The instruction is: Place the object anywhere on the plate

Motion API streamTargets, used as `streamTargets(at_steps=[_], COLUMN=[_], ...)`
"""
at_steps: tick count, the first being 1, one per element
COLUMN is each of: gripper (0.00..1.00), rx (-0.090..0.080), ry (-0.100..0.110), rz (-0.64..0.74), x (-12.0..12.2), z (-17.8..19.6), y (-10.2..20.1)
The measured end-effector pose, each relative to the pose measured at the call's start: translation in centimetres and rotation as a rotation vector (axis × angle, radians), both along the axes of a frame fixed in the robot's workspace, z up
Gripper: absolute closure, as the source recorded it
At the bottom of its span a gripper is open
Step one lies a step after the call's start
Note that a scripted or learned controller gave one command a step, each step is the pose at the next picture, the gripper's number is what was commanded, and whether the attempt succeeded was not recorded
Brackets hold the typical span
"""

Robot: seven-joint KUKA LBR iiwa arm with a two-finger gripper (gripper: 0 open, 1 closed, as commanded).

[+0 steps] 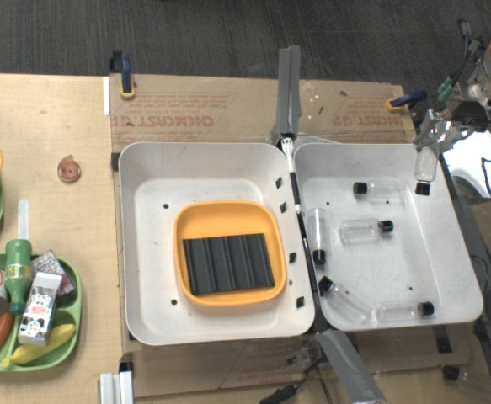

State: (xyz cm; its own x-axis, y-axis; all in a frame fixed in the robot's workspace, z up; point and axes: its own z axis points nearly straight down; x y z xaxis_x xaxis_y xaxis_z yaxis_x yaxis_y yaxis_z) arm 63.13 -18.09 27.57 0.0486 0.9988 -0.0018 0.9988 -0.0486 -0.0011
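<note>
I see my end effector [424, 168] hanging over the right white bin's [447, 305] far right corner with a clear black-capped vial [424, 172] seemingly between its fingers, well apart from the orange square plate [228, 212] centred in the left white bin [144, 225], awaiting delivery.

Orange plate [228, 217] smooth matt plastic, ribbed dark insert [228, 263]; clear glossy vials [359, 231] (black caps) in right white plastic bin [447, 259]; corrugated cardboard [194, 112] beneath, upper frame.
</note>
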Motion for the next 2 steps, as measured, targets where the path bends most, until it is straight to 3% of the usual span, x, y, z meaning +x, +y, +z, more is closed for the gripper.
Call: streamTargets(at_steps=[1, 2], gripper=[1.0, 1.0], rx=[-0.001, 0.0], ry=[-0.002, -0.001], rz=[0.276, 0.495], x=[2.6, 2.8], z=[3.8, 16.6], y=[-2.2, -4.2])
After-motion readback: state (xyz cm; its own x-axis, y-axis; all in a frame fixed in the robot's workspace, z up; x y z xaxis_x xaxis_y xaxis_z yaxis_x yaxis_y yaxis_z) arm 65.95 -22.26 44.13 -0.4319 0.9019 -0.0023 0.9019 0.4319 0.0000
